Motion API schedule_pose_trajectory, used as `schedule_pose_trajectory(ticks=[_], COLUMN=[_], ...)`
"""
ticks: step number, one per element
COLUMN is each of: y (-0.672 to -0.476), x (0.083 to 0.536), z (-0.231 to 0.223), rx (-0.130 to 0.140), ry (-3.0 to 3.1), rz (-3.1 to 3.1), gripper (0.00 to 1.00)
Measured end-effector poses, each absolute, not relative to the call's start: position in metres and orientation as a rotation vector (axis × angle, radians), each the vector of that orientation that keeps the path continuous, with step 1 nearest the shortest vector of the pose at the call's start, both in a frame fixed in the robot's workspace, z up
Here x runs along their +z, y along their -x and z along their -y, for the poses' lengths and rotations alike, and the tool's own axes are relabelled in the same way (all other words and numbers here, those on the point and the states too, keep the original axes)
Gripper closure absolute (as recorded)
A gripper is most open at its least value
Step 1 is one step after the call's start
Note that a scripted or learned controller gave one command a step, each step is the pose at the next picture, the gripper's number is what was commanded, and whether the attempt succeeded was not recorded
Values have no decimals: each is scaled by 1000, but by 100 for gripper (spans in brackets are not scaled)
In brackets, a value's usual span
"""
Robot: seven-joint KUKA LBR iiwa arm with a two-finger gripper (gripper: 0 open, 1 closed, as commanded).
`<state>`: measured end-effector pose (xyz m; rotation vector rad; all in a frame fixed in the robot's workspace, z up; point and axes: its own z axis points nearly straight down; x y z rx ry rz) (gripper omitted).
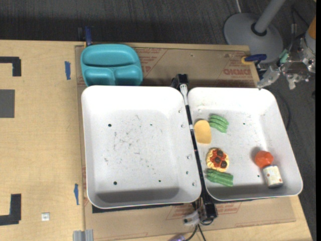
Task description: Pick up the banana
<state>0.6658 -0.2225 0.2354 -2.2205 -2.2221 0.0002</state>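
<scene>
Against the left wall of the right bin (288, 134) lies a stubby yellow thing (202, 131), the nearest match for the banana. Just right of it is a green pod (218, 122); below it are a pizza slice (217, 158) and a second pod (219, 177). A red-orange piece (263, 158) and a white can (273, 176) sit near the right wall. The left bin (95, 134) adjoins. Beyond the right bin's far right corner hovers the gripper (275, 74), well apart from the yellow thing; open or closed, I cannot tell.

I see the arm (301, 67) cut off by the right edge, its jaws too blurred to read, and the tabletop (40, 149) runs past the left edge.
</scene>
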Motion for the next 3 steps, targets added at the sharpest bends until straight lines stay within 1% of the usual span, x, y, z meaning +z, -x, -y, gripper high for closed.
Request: schedule_pose_trajectory(ticks=[1, 2, 3], y=[-535, -509, -482], x=[196, 97, 87], z=[186, 142, 100], rx=[1, -1, -2], ry=[2130, 1691, 1175], rz=[2307, 2650, 2922], gripper=[0, 0, 0])
